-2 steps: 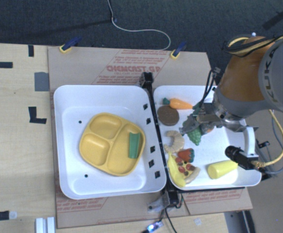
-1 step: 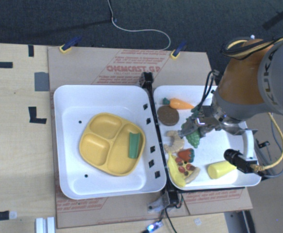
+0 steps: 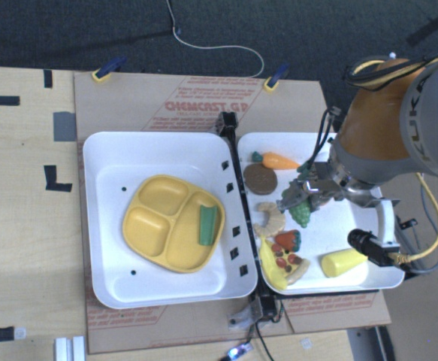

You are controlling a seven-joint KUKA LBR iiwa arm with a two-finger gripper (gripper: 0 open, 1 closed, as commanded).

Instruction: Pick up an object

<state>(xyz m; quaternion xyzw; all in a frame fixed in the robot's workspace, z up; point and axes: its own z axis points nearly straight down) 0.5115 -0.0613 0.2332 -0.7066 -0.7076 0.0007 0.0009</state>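
Two white bins side by side on the bench, arm over the right one.

Nearest edge of the right bin (image 3: 384, 280): a yellow cup (image 3: 343, 262) on its side, a pizza slice (image 3: 288, 264) on a banana, and a red strawberry piece (image 3: 285, 241). Mid-bin: gripper (image 3: 300, 199) low over a green broccoli-like piece (image 3: 301, 215), touching or just above it; whether it is clenched, released or grasping cannot be told. A beige lump (image 3: 271, 218) lies just left of it. Farther back: a brown disc (image 3: 261, 178), then a carrot (image 3: 278, 160). In the left bin (image 3: 102, 153), a yellow divided tray (image 3: 158, 220) carries a green block (image 3: 207, 224).
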